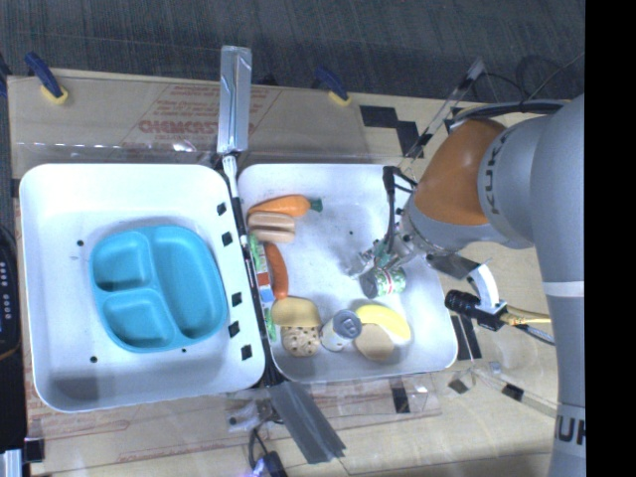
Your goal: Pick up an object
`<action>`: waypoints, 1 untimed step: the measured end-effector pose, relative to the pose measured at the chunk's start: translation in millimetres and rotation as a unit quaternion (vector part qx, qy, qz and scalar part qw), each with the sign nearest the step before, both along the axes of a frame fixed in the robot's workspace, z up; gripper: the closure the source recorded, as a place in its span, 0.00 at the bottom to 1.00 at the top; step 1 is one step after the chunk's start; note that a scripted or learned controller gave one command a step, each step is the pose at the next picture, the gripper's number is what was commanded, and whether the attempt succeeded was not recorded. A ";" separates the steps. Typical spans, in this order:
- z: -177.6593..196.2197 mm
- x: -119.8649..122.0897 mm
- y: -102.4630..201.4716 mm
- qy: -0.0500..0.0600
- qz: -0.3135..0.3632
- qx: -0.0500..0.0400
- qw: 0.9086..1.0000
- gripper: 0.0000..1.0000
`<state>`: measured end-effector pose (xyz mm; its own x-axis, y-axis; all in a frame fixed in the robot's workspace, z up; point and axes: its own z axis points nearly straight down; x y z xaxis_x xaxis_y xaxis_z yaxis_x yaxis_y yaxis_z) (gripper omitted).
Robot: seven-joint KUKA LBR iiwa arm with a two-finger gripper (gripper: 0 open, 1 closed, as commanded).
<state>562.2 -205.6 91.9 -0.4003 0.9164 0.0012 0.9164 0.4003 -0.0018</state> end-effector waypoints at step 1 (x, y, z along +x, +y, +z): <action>-0.2 9.3 -5.0 -0.001 -0.231 -0.001 0.973 1.00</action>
<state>571.5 -210.7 91.7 0.0537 0.9986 -0.0004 0.9986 -0.0537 -0.0005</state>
